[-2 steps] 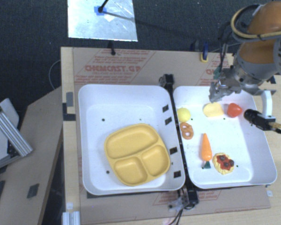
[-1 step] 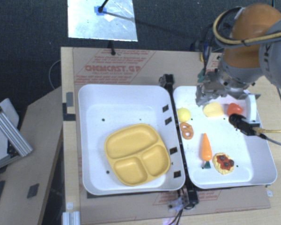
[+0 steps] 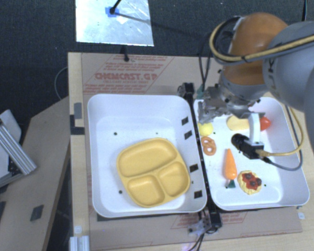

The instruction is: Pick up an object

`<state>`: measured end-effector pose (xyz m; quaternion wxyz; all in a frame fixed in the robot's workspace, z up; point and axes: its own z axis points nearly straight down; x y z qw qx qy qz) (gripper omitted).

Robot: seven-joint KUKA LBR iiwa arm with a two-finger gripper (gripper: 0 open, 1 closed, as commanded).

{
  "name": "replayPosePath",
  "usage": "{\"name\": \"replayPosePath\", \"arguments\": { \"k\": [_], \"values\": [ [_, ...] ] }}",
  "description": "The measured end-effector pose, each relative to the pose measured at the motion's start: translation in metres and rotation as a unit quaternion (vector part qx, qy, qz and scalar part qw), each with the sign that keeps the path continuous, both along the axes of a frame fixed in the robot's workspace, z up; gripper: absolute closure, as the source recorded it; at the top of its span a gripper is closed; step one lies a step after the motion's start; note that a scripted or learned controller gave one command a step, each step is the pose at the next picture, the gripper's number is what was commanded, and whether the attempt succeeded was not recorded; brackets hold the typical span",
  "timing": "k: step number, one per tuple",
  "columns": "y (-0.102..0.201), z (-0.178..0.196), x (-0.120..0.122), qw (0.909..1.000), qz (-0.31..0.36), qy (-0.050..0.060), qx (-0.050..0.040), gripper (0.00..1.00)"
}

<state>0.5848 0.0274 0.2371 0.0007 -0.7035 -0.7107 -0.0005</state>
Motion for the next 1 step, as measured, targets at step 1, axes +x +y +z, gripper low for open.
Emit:
{"name": "replayPosePath", "arguments": {
  "k": [1],
  "values": [
    [0.0519, 0.0021, -0.0039, 1.0000, 0.000, -0.001, 0.0005, 1.00]
  ]
}}
